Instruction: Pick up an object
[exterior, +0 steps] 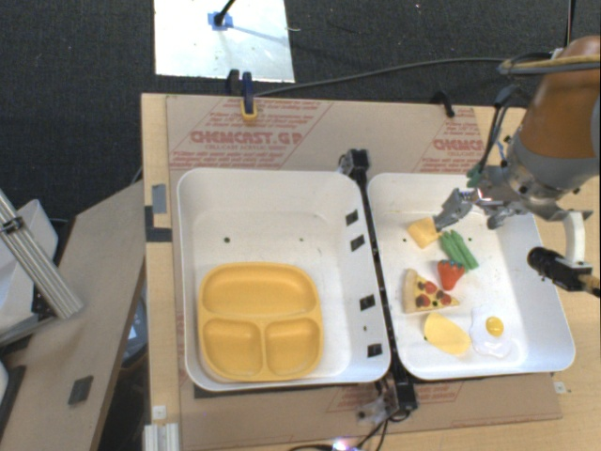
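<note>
Both bins [282, 191] were white. The left one held a yellow tray [260, 321], plain. In the right bin [535, 346]: a pale yellow cheese block [423, 233], a green ridged piece [459, 249] with a red piece [451, 274] below it, a pizza slice [424, 292] with tan crust and red and dark dots, a yellow chip [446, 334], and a white egg [492, 334] with yellow yolk. The arm [559, 111] was orange over grey. The board [310, 134] was tan with red print. A blue clamp [247, 92] had a yellow tip.

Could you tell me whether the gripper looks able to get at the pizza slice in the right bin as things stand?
Probably yes. The pizza slice lies flat and uncovered, with the gripper above the same bin. The carrot touching its edge and the cheese wedge nearby could crowd a grasp.
</note>
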Available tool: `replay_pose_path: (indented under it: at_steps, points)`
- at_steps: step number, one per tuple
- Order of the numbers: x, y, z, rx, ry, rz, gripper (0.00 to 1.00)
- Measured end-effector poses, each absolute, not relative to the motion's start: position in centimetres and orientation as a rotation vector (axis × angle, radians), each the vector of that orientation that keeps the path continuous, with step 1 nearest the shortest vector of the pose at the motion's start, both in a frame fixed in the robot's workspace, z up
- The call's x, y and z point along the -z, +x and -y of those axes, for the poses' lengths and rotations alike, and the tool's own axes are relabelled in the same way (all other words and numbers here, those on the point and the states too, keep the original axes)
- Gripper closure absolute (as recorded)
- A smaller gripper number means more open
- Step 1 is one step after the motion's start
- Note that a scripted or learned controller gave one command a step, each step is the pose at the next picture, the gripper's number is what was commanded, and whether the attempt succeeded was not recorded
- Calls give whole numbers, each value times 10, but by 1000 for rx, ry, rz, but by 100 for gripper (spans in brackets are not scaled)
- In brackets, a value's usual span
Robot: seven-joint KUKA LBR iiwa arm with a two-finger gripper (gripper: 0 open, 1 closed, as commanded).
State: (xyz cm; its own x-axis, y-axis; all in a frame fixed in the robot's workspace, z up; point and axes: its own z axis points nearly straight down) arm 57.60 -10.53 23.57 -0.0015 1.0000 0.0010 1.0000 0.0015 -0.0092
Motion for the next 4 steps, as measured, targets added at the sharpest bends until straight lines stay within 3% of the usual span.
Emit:
replay_pose_path:
  at_steps: [1,2,4]
  points:
    - [-241,578,105,1,-2218,2226,0]
    - [-195,572,98,-2,-2218,2222,0]
    - [-105,577,86,-2,-2220,2219,0]
